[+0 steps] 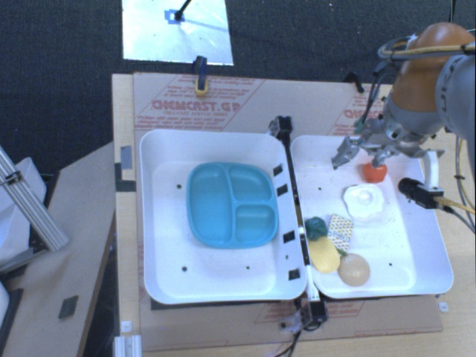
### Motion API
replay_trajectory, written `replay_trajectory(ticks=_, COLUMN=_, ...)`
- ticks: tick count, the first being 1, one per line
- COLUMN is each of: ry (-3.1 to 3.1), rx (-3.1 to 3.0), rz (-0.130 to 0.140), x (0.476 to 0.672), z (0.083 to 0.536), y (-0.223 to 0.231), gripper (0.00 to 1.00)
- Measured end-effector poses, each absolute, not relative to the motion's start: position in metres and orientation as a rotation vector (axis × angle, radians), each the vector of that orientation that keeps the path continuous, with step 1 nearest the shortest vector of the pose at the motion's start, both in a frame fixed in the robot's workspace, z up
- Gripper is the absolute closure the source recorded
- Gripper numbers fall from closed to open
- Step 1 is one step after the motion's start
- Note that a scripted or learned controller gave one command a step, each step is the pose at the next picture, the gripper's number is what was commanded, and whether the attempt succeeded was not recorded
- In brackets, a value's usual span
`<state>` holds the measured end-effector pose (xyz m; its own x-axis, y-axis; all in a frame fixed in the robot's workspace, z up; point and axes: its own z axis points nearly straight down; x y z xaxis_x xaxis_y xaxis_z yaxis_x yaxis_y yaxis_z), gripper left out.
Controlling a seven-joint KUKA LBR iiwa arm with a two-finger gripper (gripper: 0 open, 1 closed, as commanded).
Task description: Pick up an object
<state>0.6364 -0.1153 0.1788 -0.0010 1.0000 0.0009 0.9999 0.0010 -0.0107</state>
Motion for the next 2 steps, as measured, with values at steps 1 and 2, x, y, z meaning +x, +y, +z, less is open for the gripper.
replay_trajectory(ticks=1, ry=-2.226, rx=-2.219, rz=-0.001, x=0.639, z=0.186, y=-0.115, gripper=0.00)
replay_trajectory(ticks=2, ry=-2.224, rx=-2.216, rz=0.003, x=0.643, z=0.124, y=-0.113, gripper=0.00)
